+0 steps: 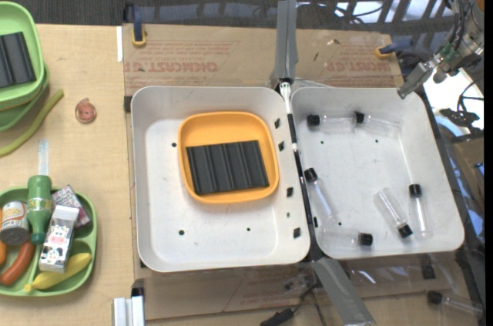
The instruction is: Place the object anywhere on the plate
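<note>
The left bin (150, 240) holds an orange plate (228, 128), squarish with rounded corners, set a little toward the bin's far side. A dark grey ribbed block (227, 167) lies flat on the plate, covering most of its near half and leaving a bare orange strip on the far side. The rest of this bin's white floor shows small dark holes.

The right bin (362, 163) holds several clear plastic test tubes with black caps. One tube (333, 118) lies along the far wall with black caps at both its ends. Another (316, 189) lies against the left wall, cap toward the far side. A third tube (392, 212) lies slanted in the near right part, its cap at the near end, and just right of it a fourth tube (417, 205) runs along the right wall. A fifth tube (350, 237) rests along the near wall with its cap at the right end.

The gripper (412, 82) hangs at the far right corner of the right bin, above the rim, slanting down from the arm at the upper right. I cannot tell how it is set; it is too small and blurred against the clutter behind it.

On the bench to the left, a green divided tray (85, 259) carries toy food: a green bottle (38, 203), a small can (13, 215) and a milk carton (55, 238). At the far left, stacked green dishes (27, 89) hold another dark ribbed block (15, 60). A small pink piece (85, 112) lies on the bench between them.
</note>
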You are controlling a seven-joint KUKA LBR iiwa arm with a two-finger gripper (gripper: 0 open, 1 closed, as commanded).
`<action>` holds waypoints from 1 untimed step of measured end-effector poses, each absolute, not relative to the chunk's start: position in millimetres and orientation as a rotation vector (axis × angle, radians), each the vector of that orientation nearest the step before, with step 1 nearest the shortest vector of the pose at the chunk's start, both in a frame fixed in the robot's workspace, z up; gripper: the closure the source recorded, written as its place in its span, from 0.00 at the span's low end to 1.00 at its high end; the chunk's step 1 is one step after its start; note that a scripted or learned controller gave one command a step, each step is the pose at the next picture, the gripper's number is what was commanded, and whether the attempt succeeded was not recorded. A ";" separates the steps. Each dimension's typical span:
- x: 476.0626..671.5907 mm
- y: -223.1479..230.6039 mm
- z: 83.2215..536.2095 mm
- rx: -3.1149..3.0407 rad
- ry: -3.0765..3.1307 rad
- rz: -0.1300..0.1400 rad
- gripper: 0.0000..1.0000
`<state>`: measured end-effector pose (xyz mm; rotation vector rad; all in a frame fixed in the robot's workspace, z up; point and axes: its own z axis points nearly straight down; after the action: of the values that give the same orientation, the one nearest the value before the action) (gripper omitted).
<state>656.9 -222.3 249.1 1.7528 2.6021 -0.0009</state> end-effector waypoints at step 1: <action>659.5 -221.6 212.0 1.326 2.846 0.000 0.00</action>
<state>659.5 -221.6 212.0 1.3264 2.8459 0.0002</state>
